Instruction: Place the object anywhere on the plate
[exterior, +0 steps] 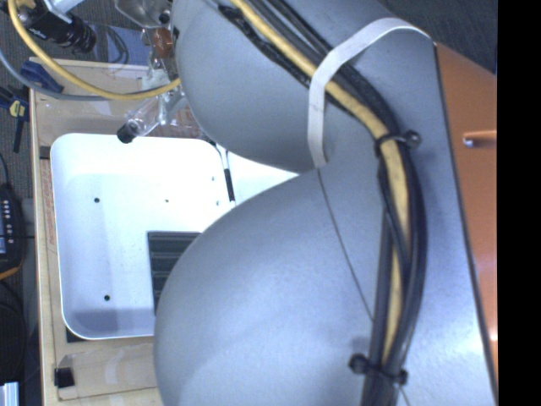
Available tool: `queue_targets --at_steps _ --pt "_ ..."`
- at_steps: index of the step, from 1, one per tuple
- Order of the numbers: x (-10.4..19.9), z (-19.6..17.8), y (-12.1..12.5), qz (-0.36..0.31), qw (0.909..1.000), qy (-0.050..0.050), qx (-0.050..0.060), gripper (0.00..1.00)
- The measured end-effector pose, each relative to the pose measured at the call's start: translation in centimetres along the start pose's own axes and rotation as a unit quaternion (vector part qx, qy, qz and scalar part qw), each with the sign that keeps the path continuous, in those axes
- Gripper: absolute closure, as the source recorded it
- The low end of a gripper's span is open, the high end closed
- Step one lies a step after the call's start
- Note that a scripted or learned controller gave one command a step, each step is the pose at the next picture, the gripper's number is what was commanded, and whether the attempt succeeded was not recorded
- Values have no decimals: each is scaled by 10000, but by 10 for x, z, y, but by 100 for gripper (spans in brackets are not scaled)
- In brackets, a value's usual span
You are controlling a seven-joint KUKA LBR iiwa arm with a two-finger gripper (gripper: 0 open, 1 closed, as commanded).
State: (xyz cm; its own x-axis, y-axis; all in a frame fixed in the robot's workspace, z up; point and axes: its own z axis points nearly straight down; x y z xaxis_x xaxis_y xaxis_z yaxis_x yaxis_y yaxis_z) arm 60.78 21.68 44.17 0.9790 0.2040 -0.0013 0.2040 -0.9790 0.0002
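My grey arm [338, 227] looms close to the camera and covers most of the view, hiding the right bin and much of the left one. Its wrist end, with metal parts and a black tip [139, 123], hangs over the far edge of the left white bin [76, 227]. A dark ribbed object [172, 256] lies on that bin's floor, its right part hidden behind the arm. A thin black rod [228, 178] pokes out from under the arm near the bin's far side. I cannot make out a plate.
Yellow cable [76, 87] and black hoses run along the arm and loop past the bin's far left corner. The wooden bench edge [101, 370] runs along the near side, with a small black block [63, 377] on it.
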Motion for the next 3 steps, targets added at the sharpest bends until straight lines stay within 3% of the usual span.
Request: queue_targets --at_steps 1,2,3 --pt "-80 151 1 -524 9986 -35 10 100" --pt "-80 151 1 -524 9986 -32 11 0" --pt "-80 151 1 -524 9986 -32 11 0"
